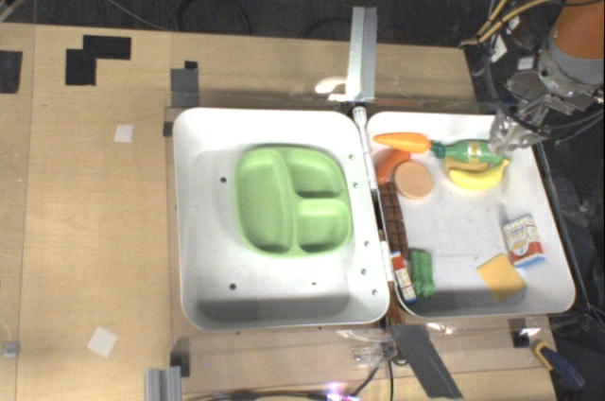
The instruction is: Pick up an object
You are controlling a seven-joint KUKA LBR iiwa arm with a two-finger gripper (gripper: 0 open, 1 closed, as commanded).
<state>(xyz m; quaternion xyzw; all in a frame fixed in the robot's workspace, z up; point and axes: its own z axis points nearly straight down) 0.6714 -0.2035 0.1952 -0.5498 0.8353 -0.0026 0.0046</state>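
The right bin [558, 229] holds several toy foods. An orange carrot [402, 142] lies at the back, with a green bottle [468, 150] beside it and a yellow banana [475, 177] just in front. A tan round disc [414, 181] rests against a red-orange piece [386, 165]. A brown chocolate bar [394, 221] runs along the left wall. A green item [421, 272] and a red-and-white item [404, 280] sit at the front left. My gripper [513, 132] hangs at the bin's back right, just above the right ends of the bottle and banana.
The left bin [203, 276] carries a green divided plate [291, 199]. A yellow cheese wedge [499, 276] and a small red-and-white carton [522, 238] lie at the right bin's front right. A metal post [362, 54] stands behind the divider between the bins.
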